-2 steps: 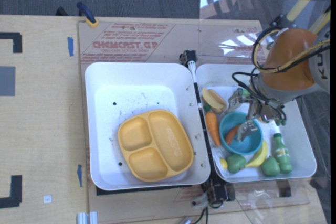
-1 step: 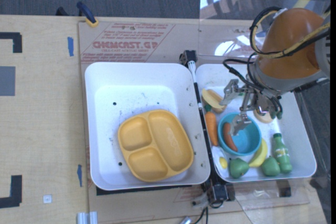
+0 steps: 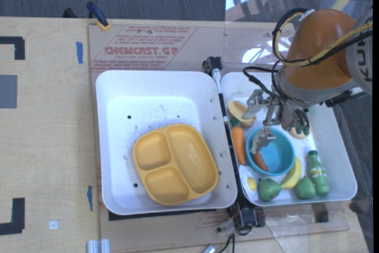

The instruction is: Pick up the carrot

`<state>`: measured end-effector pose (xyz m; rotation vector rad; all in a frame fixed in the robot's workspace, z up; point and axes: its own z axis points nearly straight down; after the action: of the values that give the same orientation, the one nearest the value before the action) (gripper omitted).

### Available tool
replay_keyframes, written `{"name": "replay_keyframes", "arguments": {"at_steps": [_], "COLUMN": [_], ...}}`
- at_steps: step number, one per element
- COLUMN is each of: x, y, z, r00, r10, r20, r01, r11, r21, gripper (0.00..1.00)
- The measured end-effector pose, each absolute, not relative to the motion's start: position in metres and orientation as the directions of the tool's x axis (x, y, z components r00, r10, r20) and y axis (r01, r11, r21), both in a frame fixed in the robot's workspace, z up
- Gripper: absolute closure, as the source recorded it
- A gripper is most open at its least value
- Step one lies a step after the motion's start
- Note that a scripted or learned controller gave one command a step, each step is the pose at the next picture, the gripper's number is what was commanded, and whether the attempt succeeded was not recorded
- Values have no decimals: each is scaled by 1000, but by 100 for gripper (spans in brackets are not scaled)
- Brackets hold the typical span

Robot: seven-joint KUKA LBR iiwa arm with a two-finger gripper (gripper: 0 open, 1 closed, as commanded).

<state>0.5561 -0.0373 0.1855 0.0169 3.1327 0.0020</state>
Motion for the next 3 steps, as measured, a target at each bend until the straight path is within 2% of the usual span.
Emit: {"name": "replay_keyframes", "arguments": {"at_steps": [1, 2, 3], "x": [547, 547, 546], "y": [-27, -35, -20], "z": [186, 185, 185], "r00": [-1000, -982, -976], "r10": [28, 189, 220], "r20": [-3, -3, -2], "r01": [28, 189, 220], "r11": [1000, 982, 976], "r21": [1, 1, 2], "gripper": [0, 0, 0]}}
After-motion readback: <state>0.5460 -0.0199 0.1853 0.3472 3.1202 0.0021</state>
